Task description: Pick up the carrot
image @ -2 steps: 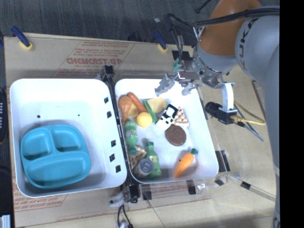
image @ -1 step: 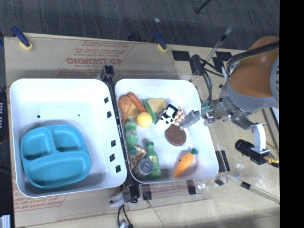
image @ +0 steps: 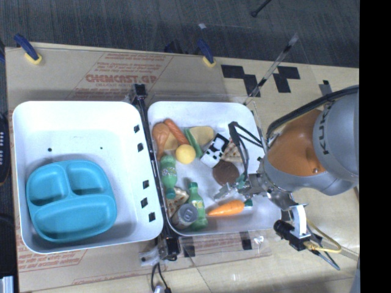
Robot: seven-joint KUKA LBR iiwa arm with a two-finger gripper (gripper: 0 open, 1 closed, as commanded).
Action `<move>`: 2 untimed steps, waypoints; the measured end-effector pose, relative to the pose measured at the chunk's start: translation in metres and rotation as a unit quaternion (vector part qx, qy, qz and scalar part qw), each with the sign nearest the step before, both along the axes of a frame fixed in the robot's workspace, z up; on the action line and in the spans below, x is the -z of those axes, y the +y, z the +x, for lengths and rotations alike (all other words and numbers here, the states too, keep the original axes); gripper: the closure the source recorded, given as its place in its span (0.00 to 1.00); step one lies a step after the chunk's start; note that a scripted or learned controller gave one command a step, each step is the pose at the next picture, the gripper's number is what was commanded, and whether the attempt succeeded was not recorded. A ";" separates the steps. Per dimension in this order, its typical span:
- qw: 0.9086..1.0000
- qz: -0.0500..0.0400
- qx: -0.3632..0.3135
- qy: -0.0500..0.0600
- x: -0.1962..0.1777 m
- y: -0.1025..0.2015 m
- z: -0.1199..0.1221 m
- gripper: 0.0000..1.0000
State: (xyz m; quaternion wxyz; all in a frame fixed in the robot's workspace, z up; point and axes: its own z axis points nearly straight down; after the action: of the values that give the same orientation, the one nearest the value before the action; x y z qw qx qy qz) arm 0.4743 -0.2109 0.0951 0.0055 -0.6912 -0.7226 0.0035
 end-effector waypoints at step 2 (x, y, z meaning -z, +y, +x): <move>1.000 -0.002 -0.008 -0.001 -0.012 0.000 0.002 0.00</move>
State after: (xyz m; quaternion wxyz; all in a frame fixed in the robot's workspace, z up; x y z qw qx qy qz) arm 0.4767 -0.2111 0.1072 0.0039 -0.6854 -0.7282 0.0043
